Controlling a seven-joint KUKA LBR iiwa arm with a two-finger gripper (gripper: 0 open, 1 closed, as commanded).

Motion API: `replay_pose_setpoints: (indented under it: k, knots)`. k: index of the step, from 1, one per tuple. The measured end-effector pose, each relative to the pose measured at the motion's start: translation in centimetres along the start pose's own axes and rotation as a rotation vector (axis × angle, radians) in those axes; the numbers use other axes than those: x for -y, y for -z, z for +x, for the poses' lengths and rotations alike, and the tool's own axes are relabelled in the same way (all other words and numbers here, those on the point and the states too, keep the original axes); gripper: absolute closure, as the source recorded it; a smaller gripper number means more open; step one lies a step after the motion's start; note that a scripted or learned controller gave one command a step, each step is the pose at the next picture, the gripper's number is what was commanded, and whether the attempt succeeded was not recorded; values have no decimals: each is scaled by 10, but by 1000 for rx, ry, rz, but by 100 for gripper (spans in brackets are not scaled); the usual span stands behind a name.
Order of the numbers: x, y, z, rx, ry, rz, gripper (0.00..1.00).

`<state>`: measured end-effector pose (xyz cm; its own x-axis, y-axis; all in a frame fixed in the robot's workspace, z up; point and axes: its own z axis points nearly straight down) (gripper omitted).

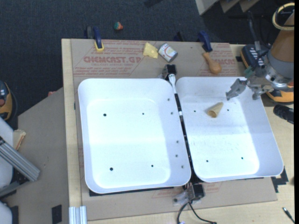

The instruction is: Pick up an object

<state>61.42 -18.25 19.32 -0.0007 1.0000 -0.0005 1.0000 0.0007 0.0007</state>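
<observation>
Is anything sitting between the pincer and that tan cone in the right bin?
Nothing visible. The pincer hangs to the upper right of the tan cone, with only bare white floor of the right bin between them.

Two shallow white bins side by side on a brown board (117, 59) printed with red lettering, a yellow wedge (150, 51) just beside a small white box (167, 52) behind the left bin (93, 139), a tan peg-like piece (211, 63) behind the right bin (268, 148) — two blue clamps (97, 37) gripped the far edge, dark carpet (46, 17) lay beyond.

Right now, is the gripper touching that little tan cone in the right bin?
Apart. In the camera view, bare white bin floor shows between the gripper and the tan cone, which lies alone in the right bin.
</observation>
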Motion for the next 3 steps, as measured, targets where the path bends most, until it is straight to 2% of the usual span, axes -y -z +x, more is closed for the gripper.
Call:
replay_pose_setpoints:
  k: [1, 2, 3]
  knots:
    - [-16, -27, 16, -2, 2, 4, 0]
    - [28, 57, -43, 6, -6, -7, 0]
    - [21, -115, -31, -10, 2, 5, 0]
